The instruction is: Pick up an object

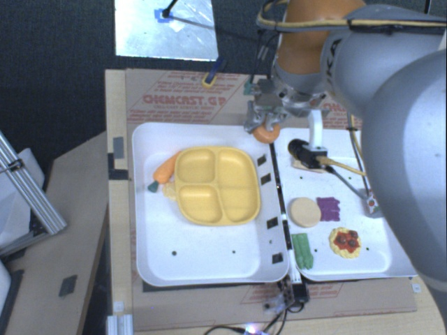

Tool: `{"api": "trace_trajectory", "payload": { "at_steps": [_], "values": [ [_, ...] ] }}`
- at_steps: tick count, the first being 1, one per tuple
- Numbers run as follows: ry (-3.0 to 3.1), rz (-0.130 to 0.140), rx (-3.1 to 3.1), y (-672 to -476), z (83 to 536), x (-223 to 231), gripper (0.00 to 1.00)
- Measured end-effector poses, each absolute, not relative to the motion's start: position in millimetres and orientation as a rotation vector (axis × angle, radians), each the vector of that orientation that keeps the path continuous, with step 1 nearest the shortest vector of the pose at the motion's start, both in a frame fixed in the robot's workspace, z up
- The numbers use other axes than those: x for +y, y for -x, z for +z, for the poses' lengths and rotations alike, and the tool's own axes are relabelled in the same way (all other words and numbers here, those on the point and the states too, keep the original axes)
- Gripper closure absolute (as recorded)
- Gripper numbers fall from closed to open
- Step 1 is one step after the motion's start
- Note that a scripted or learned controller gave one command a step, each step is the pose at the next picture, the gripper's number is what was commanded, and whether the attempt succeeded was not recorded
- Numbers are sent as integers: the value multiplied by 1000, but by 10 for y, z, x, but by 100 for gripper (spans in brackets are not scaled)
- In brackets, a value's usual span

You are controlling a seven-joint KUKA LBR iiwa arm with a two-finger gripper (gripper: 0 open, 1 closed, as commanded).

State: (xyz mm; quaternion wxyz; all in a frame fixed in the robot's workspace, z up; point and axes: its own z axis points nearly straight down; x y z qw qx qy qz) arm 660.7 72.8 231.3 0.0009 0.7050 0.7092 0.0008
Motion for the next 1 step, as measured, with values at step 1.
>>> {"api": "trace_trajectory", "payload": {
  "at_steps": [1],
  "values": [
    [-2214, 1, 2227, -6627, 2216, 796, 100]
  ]
}}
